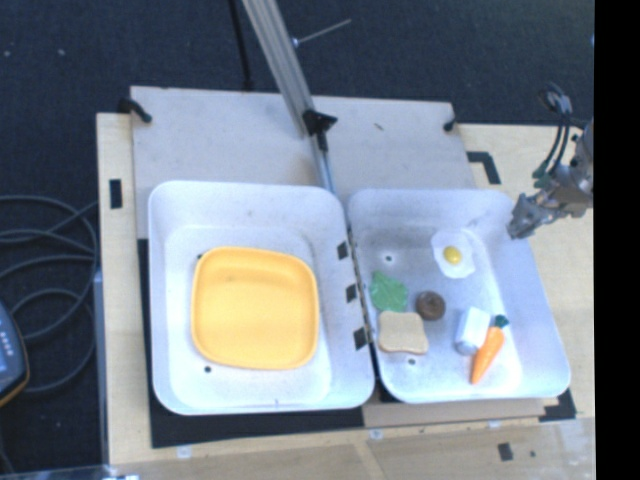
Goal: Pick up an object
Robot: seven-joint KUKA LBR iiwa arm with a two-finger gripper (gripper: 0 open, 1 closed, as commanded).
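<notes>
- Gripper (524,218) at the right edge of the frame, hanging over the upper right rim of the right bin (540,298); nothing seen between the fingertips, and too small and blurred to tell whether spread or pressed together.
- Nearest piece: fried egg (453,255), lower left of the gripper, flat on the bin floor and apart from the rest. Thin and flat, so probably hard to pinch.
- Further down: white block (470,329) touching the carrot (487,351) in the lower right of the bin. Close neighbours, so a finger likely to land on the wrong one; better to close across the carrot's narrow width, away from the block.
- Middle of the bin: brown round piece (430,305), standing clear on all sides; judged the easiest target, with room for both fingers.
- Left side of the bin: green piece (388,292) just above the toast (403,334), both near the wall between bins; little room for a finger there.
- Left bin (170,268) holding a yellow plate (255,308), well apart from the gripper.
- Advice: centre above the chosen piece, descend straight, close only at floor level.
</notes>
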